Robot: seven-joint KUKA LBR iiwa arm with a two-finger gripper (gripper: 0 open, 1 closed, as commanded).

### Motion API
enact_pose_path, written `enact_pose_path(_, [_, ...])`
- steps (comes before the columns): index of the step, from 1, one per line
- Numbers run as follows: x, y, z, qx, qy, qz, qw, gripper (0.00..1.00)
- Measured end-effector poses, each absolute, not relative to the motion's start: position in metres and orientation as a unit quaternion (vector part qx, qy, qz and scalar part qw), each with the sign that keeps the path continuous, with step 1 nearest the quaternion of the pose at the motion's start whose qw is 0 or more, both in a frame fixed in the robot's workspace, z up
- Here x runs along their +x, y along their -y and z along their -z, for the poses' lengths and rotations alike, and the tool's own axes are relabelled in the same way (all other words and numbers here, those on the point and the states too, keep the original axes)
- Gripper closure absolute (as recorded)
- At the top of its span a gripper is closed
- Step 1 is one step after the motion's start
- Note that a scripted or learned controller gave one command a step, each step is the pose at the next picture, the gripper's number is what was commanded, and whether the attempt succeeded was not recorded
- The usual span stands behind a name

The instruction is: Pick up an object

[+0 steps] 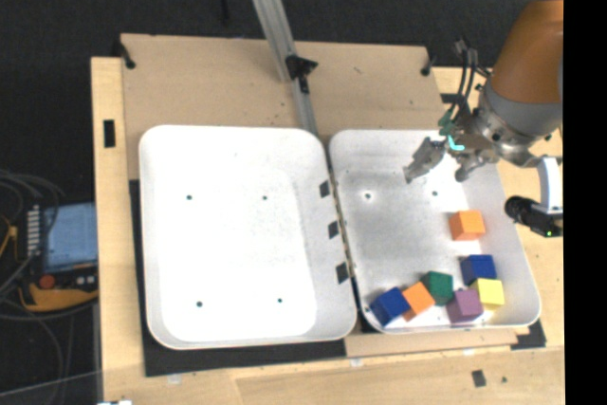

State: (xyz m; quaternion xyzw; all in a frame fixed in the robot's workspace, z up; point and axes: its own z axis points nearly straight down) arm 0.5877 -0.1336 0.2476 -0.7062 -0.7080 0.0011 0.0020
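Since the task names no particular object, we take the nearest candidate to be the orange cube [467, 224], which sits alone in the right half of the right bin [379, 156], apart from the rest. From the claw [440, 161] it lies toward the near edge of the view and slightly to the right, so we judge the coming move to be a short shift that way followed by a descent. The cube looks roughly square from above, so it offers no long axis to line up with; either pair of opposite faces should serve.

The claw hangs over the upper middle of the right bin with its two fingers spread apart and nothing between them.

Further off, along the bin's near wall, we see a crowded row: a blue cube [389, 304], a second orange cube [418, 298], a green block [439, 285], a purple block [465, 304], a yellow cube [490, 291] and another blue cube [479, 267]. Several of these touch, which in our judgement makes them poorer targets than the lone cube.

The left bin [237, 232] lies beside the right one on the bench [237, 71].
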Motion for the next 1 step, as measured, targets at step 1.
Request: enact_pose_path(1, [0.5886,0.1337,-0.2505,-0.706,0.708,0.0007,0.0,0.0])
